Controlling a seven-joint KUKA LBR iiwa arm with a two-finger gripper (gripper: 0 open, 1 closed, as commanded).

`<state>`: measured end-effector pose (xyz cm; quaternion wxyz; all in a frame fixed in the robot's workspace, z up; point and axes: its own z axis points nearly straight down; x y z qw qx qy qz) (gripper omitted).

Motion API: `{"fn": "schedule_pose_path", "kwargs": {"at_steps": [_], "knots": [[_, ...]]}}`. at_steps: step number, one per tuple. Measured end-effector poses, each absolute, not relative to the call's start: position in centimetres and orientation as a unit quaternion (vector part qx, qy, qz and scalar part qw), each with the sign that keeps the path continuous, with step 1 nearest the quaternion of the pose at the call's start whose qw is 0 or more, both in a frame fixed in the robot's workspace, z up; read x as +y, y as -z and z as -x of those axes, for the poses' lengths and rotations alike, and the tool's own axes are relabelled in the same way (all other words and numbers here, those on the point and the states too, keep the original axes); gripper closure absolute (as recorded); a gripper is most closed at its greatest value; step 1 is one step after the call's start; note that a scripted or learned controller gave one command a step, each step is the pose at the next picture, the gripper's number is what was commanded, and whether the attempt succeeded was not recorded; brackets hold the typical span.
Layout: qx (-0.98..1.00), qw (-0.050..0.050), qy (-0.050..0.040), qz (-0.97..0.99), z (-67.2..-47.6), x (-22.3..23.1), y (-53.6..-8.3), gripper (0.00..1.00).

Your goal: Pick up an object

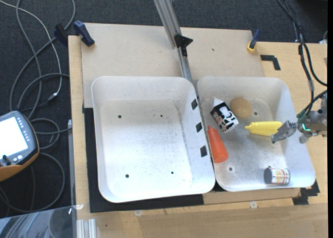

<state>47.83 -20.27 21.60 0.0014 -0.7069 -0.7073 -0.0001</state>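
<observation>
Yellow banana-shaped toy (263, 127) lies in the right bin (291, 151), nearest the tool (281, 133).
Tool hovers just right of it, seemingly lining up a grasp; whether it is apart or together, I cannot tell.
</observation>
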Motion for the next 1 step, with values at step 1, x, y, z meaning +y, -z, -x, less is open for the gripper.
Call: {"fn": "schedule_pose_path", "kwargs": {"at_steps": [1], "knots": [[-0.707,0.004,-0.0009,0.707,-47.64,-19.83,-17.31,0.0]]}}
